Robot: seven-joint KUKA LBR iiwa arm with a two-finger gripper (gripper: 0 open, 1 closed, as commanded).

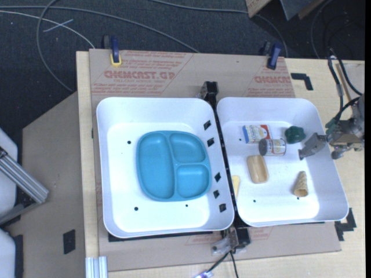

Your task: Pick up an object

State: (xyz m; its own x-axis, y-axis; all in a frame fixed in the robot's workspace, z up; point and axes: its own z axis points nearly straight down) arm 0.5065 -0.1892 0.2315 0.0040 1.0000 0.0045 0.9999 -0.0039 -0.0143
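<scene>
Tool [316, 145] at the right bin's [330, 207] right rim, its state impossible to tell, nothing seen in it. Green object [294, 134] lies just left, far side.

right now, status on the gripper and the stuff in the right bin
Gripper at right bin's right rim, holding nothing. Small objects loose in that bin, nearest the green one. Blue plate alone in left bin.

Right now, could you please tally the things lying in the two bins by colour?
Blue: 1, the divided plate in the left bin.
Tan: 2, the bread-like block and the cone.
Green: 1, the round piece.
White with blue label: 1, the tube.
Clear: 1, the jar.
Total: 6.
</scene>
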